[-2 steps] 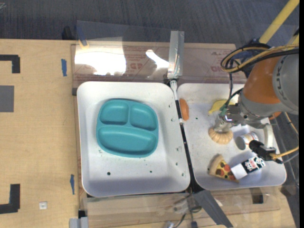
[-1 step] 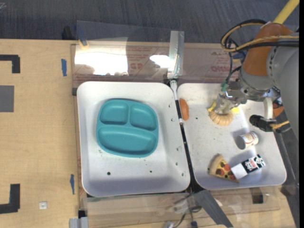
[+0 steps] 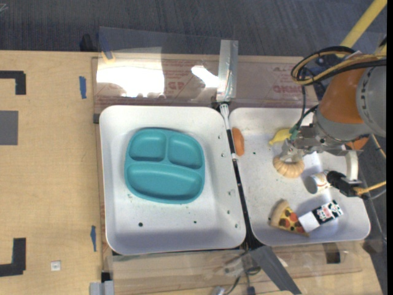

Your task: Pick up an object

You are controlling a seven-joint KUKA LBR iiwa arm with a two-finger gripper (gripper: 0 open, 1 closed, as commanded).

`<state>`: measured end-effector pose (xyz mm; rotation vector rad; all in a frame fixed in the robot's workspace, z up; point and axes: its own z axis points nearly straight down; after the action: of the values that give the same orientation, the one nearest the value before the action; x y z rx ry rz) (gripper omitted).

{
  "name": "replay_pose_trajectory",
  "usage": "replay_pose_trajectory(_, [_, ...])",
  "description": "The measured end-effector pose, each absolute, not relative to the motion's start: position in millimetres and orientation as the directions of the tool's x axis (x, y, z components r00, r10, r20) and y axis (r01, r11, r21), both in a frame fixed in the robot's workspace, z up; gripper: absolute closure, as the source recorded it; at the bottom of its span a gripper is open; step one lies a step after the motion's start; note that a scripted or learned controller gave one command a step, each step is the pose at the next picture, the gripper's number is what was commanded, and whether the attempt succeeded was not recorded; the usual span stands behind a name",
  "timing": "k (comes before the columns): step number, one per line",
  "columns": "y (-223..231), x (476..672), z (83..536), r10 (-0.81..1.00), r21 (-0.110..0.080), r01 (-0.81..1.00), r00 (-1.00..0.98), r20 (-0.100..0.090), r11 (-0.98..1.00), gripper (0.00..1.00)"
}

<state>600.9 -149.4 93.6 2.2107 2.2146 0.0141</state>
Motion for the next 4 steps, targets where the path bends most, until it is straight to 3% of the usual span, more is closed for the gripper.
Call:
replay_pose_trajectory(1, [-140.4, 661.1, 93.8, 1.000, -0.032, 0.999, 0.010, -0.003, -0.010, 0.00])
replay_pose_trajectory(2, [-164.6, 605.8, 95.5, 1.000, 0.018, 1.000, 0.001, -0.005, -0.001, 0.00])
replay_pose_trajectory(3, [-156.4, 576.5, 96.0, 1.000, 0.023, 1.000, 0.000, -0.005, 0.000, 0.00])
replay_pose_trajectory(4, [-156.2, 578.0, 107.2, 1.000, 0.027, 1.000, 0.000, -0.006, 0.000, 1.00])
